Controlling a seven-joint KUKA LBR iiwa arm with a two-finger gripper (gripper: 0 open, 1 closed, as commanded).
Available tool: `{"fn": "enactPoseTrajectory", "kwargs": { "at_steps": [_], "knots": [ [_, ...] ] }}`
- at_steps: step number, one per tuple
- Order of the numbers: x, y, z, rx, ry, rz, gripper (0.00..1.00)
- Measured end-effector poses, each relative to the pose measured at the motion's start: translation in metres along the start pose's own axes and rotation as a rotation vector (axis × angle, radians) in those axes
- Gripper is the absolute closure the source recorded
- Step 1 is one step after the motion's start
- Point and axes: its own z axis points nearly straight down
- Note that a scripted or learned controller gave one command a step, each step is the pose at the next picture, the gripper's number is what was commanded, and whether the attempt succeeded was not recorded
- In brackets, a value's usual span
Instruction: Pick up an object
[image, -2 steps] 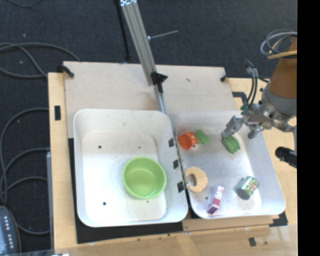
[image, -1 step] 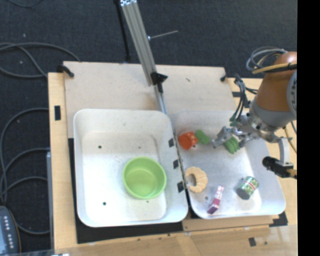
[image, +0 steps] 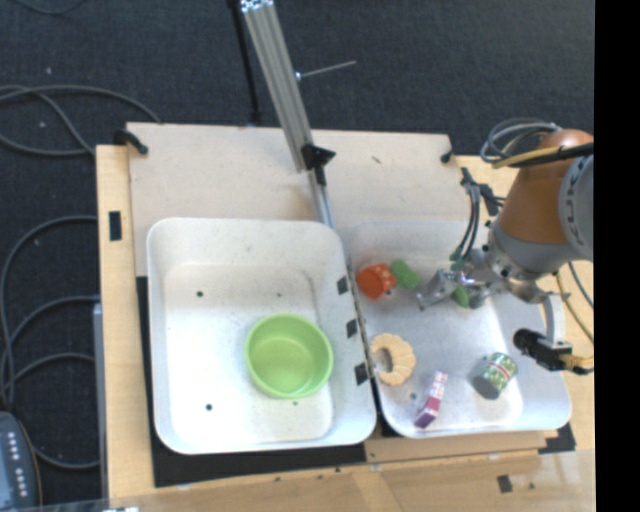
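Camera view: a desk (image: 200, 180) bears two white bins side by side. The left bin (image: 200, 250) holds a green bowl (image: 290, 355) near its front right corner. The right bin (image: 540, 400) holds several small things. An orange toy (image: 375, 281) lies by its left edge toward the back, with a green piece (image: 405, 273) just beside it on the right. A tan ring (image: 392, 359) lies against the left edge, nearer the front. A pink and white pack (image: 432, 399) lies near the front edge, tilted. A small can (image: 494, 375) with a green label lies toward the front right corner.

The arm (image: 540, 210) comes in over the right bin's right edge. The gripper (image: 450, 290) sits low over the middle of the bin's back half, just right of the green piece. A small green thing (image: 464, 294) shows right at the gripper, but whether it is between the fingers cannot be told, nor whether the fingers are open or closed.
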Motion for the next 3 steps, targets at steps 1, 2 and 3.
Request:
{"fn": "enactPoseTrajectory", "kwargs": {
  "at_steps": [1, 2, 3],
  "knots": [
    [-0.001, 0.002, -0.014, -0.007, 0.001, 0.004, 1.0],
    [0.0, 0.009, -0.059, -0.009, 0.001, -0.004, 1.0],
    [-0.001, 0.01, -0.081, -0.007, 0.002, -0.004, 1.0]
  ]
}}
